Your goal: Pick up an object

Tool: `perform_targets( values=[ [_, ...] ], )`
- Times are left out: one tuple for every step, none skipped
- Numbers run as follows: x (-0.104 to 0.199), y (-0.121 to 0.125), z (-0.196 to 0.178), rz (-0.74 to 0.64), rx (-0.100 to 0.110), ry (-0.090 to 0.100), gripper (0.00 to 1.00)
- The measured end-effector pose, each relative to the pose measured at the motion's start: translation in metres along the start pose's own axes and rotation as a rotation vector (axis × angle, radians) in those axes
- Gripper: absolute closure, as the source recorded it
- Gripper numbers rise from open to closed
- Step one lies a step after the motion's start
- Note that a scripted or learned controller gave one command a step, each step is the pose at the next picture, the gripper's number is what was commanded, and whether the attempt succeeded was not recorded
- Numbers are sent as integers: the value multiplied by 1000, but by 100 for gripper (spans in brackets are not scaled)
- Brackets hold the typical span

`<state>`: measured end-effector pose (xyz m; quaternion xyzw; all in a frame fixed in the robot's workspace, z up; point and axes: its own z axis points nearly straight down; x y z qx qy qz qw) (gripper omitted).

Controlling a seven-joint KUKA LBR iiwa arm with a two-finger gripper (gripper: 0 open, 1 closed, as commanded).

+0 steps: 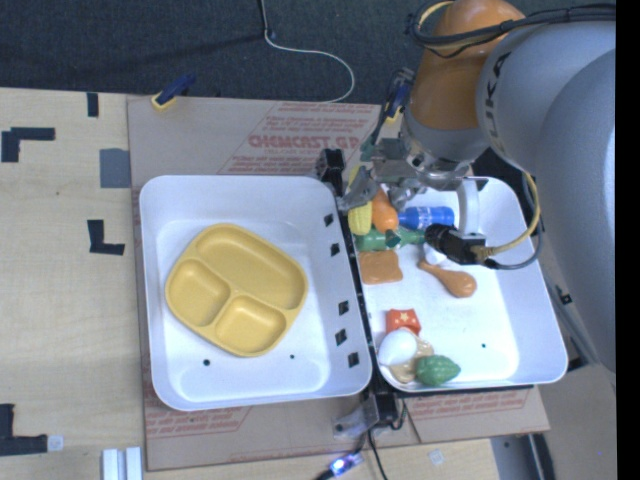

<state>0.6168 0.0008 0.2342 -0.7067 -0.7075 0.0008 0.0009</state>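
Hand [385, 190] low over right bin's [520, 353] upper-left corner, above orange carrot [384, 212] and green piece [376, 238]; grip state impossible to tell. Blue bottle [426, 217], drumstick [450, 277], white egg [397, 347] nearby in same bin. Yellow divided tray [236, 287] in left bin [170, 368].

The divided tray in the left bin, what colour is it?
Yellow; the divided tray shows plainly in the camera view.
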Motion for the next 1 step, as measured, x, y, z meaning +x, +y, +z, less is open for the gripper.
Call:
perform_targets(
  values=[
    [-5,-5,18,1,1,-2,100]
  ],
)
